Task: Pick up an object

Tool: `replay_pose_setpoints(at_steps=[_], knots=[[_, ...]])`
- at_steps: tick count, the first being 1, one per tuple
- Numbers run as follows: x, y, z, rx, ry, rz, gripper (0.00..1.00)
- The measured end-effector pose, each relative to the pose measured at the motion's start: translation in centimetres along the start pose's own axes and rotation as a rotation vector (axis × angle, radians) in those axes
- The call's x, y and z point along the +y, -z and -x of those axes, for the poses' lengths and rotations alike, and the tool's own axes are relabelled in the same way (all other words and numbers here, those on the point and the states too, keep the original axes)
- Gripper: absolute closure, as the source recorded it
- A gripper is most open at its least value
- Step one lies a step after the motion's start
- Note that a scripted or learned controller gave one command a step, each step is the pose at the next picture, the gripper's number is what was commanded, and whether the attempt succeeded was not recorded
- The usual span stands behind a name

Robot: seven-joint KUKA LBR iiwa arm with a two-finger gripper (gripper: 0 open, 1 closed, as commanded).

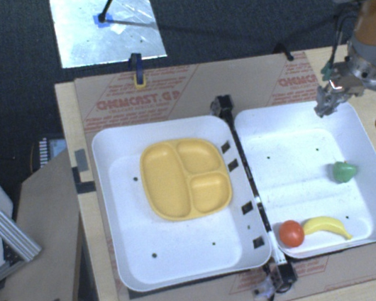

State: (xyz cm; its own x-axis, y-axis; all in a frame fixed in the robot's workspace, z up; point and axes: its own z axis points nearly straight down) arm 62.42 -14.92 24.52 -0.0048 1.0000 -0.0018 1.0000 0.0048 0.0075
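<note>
The gripper (328, 101) is hanging over the far rim of the right bin (294, 142); I cannot tell how it is set. In that bin a green object (344, 171) is lying near the right wall, with a tomato (291, 234) touching a banana (327, 227) at the near edge. A yellow tray (184, 178) is sitting in the left bin (132, 242).
</note>
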Motion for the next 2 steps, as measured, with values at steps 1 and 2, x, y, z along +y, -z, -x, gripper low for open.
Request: replay_pose_setpoints(at_steps=[1, 2], knots=[[-1.6, -1.2, -4.8, 0.003, 0.004, -0.007, 1.00], [-3.5, -2.1, -10.0, 0.003, 0.004, -0.008, 1.00]])
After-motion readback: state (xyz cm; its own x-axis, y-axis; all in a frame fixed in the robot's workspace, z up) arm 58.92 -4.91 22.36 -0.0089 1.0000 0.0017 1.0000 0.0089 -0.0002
